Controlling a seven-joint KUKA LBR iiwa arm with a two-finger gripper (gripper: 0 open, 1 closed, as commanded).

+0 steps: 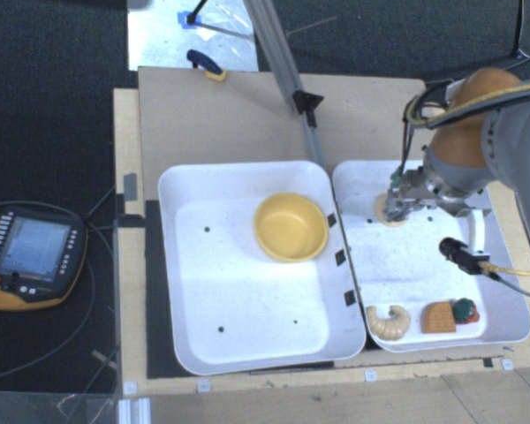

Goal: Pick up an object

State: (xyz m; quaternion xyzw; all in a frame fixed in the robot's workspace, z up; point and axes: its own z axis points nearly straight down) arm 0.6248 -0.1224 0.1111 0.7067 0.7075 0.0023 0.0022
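Arm: a grey arm (512,144) with an orange band is seen reaching in from the right, over the right bin's far half.
Gripper: the gripper (397,203) is lowered onto a small tan object (389,212) near the right bin's far left part; whether the tool is open or closed cannot be told.
Right bin: the white right bin (406,263) is set beside the left one; along its near edge a ridged cream croissant-shaped toy (388,321), an orange cracker-like square (438,318) and a red-and-green piece (465,310) are laid in a row.
Left bin: in the white left bin (238,325) a yellow bowl (290,226) is placed upright near the far right corner.
Bench surroundings: a teach pendant (31,256) is laid on the dark floor to the left.
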